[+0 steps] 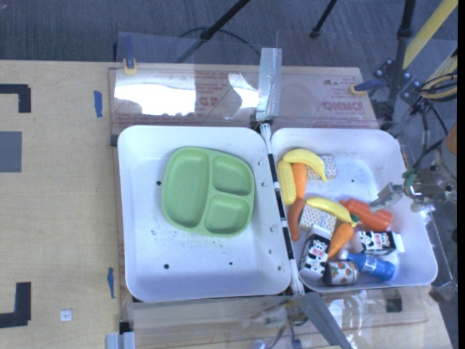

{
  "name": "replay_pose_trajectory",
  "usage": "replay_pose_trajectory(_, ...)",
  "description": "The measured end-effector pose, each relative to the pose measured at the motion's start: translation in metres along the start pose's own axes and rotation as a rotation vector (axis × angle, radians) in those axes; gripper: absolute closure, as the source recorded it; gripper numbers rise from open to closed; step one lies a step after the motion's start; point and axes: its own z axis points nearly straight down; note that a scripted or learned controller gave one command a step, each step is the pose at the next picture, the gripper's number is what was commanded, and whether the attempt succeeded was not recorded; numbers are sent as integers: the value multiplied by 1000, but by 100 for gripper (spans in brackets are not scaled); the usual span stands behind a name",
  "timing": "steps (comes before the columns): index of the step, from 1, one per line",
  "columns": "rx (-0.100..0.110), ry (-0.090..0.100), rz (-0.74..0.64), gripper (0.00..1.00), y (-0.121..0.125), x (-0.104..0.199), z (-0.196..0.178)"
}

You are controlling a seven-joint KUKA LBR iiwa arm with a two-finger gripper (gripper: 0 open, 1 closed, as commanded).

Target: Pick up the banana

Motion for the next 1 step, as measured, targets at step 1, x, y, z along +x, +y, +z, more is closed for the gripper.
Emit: replay_pose_trajectory(1,1,1,-41,0,-12,50,-8)
